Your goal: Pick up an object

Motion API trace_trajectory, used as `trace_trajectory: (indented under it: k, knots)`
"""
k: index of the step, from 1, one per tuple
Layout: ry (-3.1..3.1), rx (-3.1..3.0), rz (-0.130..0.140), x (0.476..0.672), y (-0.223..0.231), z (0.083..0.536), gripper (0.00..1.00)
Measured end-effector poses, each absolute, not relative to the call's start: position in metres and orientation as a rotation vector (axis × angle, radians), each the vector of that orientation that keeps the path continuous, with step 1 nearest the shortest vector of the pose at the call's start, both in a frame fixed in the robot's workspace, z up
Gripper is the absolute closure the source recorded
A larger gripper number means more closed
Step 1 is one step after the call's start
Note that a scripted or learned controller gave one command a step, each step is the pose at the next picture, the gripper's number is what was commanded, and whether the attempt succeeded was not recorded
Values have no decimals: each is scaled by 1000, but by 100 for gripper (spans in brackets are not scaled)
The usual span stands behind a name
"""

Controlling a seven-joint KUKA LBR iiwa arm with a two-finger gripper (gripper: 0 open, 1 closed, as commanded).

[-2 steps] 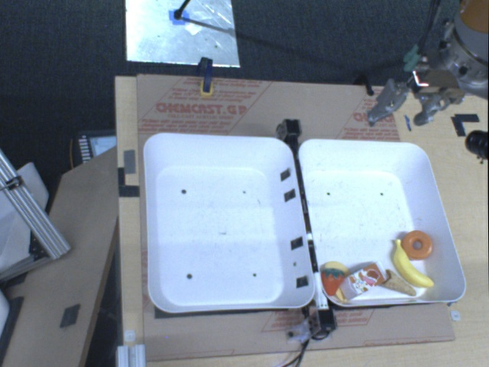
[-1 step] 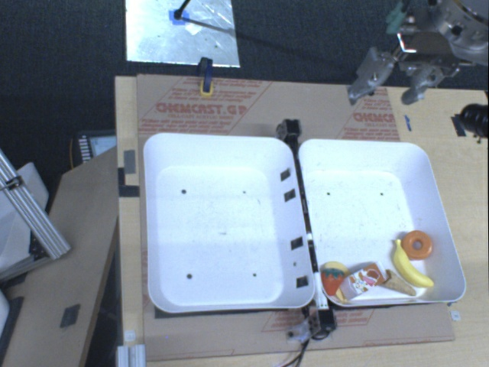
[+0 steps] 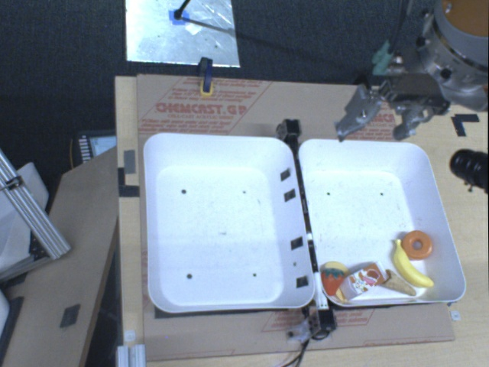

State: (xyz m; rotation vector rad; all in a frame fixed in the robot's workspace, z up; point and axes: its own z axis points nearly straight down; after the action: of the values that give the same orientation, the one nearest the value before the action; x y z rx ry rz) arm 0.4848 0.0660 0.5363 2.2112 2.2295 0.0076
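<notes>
Item: gripper point(image 3: 377, 122), fingers spread, empty, above right bin point(image 3: 359, 197) at twelve o'clock; I judge banana point(image 3: 410, 266), five o'clock, needs crosswise approach.

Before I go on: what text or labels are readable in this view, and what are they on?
"CHEMCAST GP", red print on the brown protective sheet beneath the bins, behind the left bin.
More red print repeats across that sheet; too small to read.
The small packet in the right bin has printing, too blurred to read.

banana point(image 3: 411, 267), donut point(image 3: 417, 244), right bin's point(image 3: 359, 174) near corner
</notes>
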Motion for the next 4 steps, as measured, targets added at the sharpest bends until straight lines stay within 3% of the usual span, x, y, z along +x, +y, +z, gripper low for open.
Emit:
trace_trajectory:
  k: [2,4]
  knots:
    - [2236,2209,4,485,228,534,0]
    - [2225,2218,3,486,223,535,0]
